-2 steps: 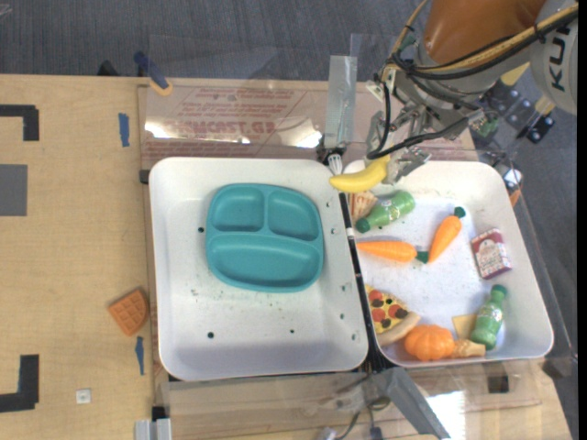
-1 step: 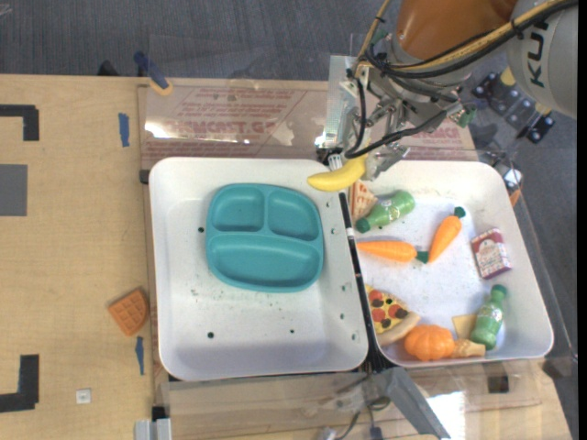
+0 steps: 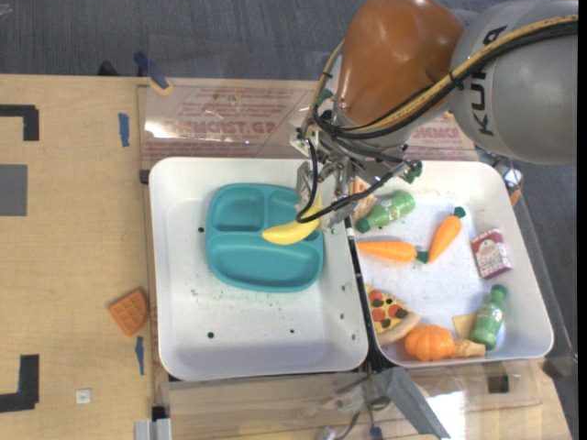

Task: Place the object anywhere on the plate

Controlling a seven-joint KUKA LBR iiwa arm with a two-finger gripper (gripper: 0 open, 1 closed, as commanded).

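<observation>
The banana [image 3: 292,231] lies tilted over the teal plate's [image 3: 257,259] right compartment edge, its upper end rising into the jaws [image 3: 318,204], which pinch it from above. The plate sits in the left white bin [image 3: 183,319], down-left of the jaws. Right of the jaws, the other bin [image 3: 527,337] carries a green bottle [image 3: 387,211], two carrots [image 3: 390,250], a pizza slice [image 3: 390,312] and an orange [image 3: 428,342].

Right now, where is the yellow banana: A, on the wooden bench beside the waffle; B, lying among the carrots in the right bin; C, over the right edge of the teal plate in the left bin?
C: the banana sits at the right edge of the teal plate in the left bin, just below the gripper.
</observation>
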